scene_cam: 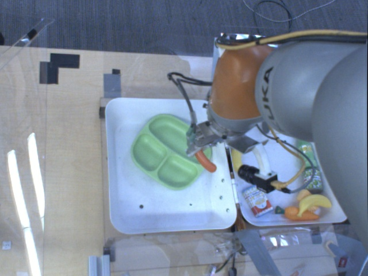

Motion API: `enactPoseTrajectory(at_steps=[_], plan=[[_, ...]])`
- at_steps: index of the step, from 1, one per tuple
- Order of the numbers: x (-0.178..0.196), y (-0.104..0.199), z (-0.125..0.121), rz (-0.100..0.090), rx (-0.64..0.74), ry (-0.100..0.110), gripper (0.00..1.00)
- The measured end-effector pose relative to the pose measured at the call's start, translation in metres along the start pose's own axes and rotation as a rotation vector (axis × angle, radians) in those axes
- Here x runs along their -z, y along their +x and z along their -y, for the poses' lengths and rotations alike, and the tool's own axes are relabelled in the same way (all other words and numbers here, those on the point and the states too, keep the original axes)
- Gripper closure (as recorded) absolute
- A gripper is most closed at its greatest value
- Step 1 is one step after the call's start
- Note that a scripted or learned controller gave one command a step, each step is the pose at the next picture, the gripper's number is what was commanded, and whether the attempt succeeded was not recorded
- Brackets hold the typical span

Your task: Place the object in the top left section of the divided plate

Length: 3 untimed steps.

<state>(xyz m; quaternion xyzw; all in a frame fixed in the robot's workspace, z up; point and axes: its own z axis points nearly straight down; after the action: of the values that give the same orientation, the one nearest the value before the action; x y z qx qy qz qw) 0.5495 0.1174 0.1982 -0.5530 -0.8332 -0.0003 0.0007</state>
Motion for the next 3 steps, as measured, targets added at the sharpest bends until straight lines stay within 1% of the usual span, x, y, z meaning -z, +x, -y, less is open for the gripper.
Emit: enactPoseTrajectory(at_steps=[1, 2, 3], plan=[[-0.009, 0.026, -0.008, 0.0, 0.129, 0.0, 1.0], [0.069, 0.04, 0.009, 0.002, 0.165, -0.004, 1.0], [0.087, 0.04, 0.01, 0.002, 0.042, -0.003, 1.0]])
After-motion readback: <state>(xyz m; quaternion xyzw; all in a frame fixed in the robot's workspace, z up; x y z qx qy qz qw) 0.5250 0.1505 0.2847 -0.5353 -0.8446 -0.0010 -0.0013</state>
